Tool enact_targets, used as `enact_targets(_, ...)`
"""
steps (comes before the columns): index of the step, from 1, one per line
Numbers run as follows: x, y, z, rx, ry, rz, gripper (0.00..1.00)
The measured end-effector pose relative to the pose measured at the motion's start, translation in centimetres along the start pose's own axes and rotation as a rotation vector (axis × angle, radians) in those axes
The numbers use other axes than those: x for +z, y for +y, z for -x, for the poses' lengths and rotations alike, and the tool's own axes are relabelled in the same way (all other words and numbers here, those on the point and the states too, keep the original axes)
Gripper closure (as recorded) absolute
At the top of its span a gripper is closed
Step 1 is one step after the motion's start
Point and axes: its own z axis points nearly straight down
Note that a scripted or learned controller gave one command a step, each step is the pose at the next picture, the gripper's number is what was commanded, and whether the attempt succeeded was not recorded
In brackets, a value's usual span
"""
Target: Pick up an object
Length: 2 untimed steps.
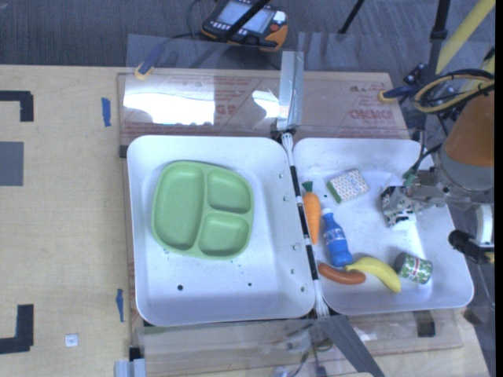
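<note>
The left bin (157, 289) holds a green divided plate (203, 209). In the right bin (448, 289), left of the hand (397, 208), sit a carrot (312, 214), blue bottle (336, 242), sausage (340, 274), banana (377, 271), green can (413, 268) and patterned packet (347, 184). The hand hovers low over the bin; its grip state is impossible to tell.

The pale wooden desk (63, 234) carries two shallow white bins side by side, touching: the left bin (157, 289) and the right bin (452, 289). Small blue tape pieces (106, 111) stick on it beside the left bin.
</note>
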Motion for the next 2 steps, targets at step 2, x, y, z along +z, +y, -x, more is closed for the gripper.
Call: enact_targets(2,-18.4,-0.3,-2.3,0.109,-0.001,-0.001,1.0)
